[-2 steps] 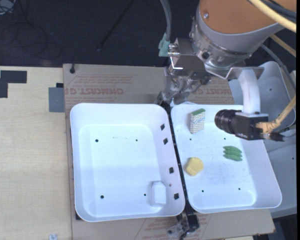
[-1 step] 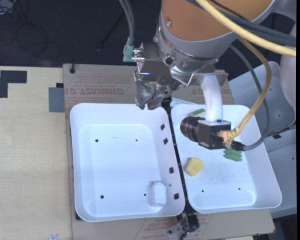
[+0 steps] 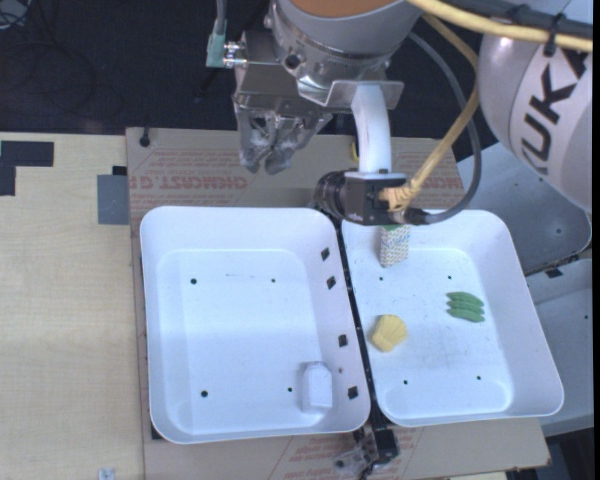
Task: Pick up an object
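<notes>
Arm raised over the bins' far edge

From your left: a white block lies in the left bin; the gripper hangs above, fingers together, holding nothing; the right bin holds a checkered block, yellow shell and green pods.
</notes>
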Action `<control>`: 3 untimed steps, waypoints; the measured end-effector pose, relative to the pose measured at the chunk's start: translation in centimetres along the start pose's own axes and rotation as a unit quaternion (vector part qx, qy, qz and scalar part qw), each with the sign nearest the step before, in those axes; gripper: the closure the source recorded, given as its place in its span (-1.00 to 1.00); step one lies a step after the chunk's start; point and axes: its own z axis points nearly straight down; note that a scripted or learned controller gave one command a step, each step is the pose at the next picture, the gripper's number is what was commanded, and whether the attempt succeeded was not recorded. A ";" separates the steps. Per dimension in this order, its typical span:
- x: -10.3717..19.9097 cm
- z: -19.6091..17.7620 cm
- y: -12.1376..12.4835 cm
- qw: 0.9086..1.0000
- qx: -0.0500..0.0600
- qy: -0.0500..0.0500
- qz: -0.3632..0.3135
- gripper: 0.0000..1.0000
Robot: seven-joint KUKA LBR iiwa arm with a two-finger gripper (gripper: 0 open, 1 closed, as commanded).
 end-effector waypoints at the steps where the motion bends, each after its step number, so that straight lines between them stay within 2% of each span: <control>1: -3.2 24.5 6.1 1.000 0.008 -0.004 0.003 1.00; 2: -2.2 7.7 7.6 1.000 -0.008 0.003 0.000 1.00; 3: -5.0 15.5 -0.5 1.000 0.005 -0.001 0.002 1.00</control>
